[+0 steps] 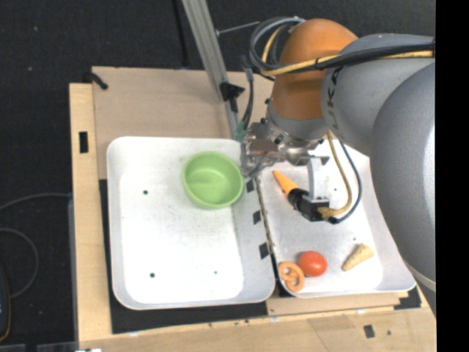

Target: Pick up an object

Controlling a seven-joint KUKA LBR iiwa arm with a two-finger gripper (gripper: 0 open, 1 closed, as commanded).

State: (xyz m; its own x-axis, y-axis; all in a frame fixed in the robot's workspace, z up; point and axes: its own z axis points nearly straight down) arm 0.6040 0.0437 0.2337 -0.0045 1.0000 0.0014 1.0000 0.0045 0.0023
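No legible text, labels, brands, numbers or signs anywhere.

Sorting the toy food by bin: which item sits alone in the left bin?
The green bowl, near the left bin's upper right corner. The carrot, tomato, pretzel and cone lie in the right bin.

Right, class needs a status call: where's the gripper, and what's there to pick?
Gripper low over the bins' divide, beside the round green plastic bowl. Nothing seen held. Orange carrot, red tomato, pretzel in right white bin.
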